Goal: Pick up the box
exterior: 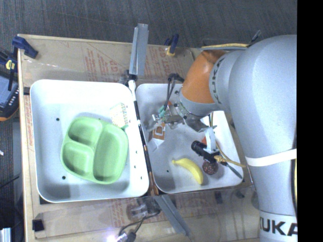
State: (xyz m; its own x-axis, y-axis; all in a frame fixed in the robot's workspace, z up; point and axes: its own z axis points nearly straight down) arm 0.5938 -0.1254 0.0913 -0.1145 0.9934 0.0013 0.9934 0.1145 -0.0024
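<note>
Camera view, slanting down on both bins: my arm (252,100) comes in from the right of the frame, its orange band (199,82) over the top of the right bin (229,183). My gripper (162,119) hangs low at that bin's upper left, right beside the small box (158,132) — white with a brown mark — which lies near the bin's left wall. Whether my grip is released or clenched I cannot tell from here. Lower in the same bin lie a banana (191,169) and, just right of it, a dark round object (210,167). The left bin (45,92) holds a green divided tray (94,150) — a pale packet (118,116) sits at its upper right.
</note>
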